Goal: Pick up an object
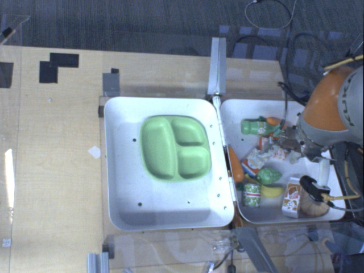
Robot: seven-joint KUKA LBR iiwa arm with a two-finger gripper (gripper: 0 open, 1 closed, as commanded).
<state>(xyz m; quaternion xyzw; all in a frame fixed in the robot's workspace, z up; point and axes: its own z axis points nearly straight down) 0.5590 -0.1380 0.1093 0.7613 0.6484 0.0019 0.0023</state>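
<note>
A: Left bin (122, 209)?
B: Green divided plate (175, 147) sat centred; bare margins all round.
A: Right bin (236, 110)?
B: Crowded: green bottle (254, 127), can (252, 194), carton (292, 199) packed close.

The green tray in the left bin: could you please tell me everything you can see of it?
The green tray is pale green, looks like moulded plastic, and has rounded corners. Raised ridges split it into three compartments: one long one on its left side and two smaller ones on its right. It lies flat, open side up, near the middle of the left bin, resting on the bin's floor. Nothing else touches it, and nothing lies in it.
</note>
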